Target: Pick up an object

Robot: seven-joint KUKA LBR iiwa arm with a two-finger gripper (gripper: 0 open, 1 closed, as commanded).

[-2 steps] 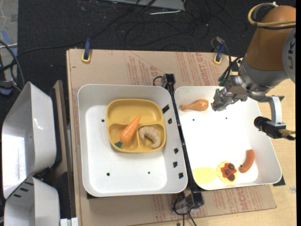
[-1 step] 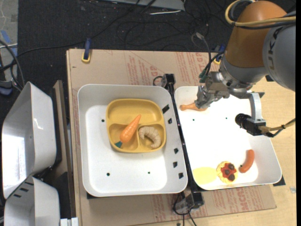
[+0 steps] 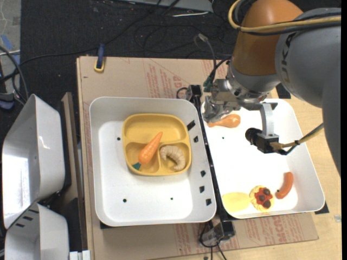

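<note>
Partial "UK" letters on grey arm; faint red print on cardboard, unreadable

Dark floor strewn with cables surrounds the cardboard-topped bench.

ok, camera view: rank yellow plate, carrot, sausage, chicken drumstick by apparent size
Largest to smallest as they look:
1. yellow plate, by far the biggest
2. carrot
3. chicken drumstick and sausage, too alike to rank; the drumstick's left end is partly hidden under the pincer, so its full length is unclear.
</note>
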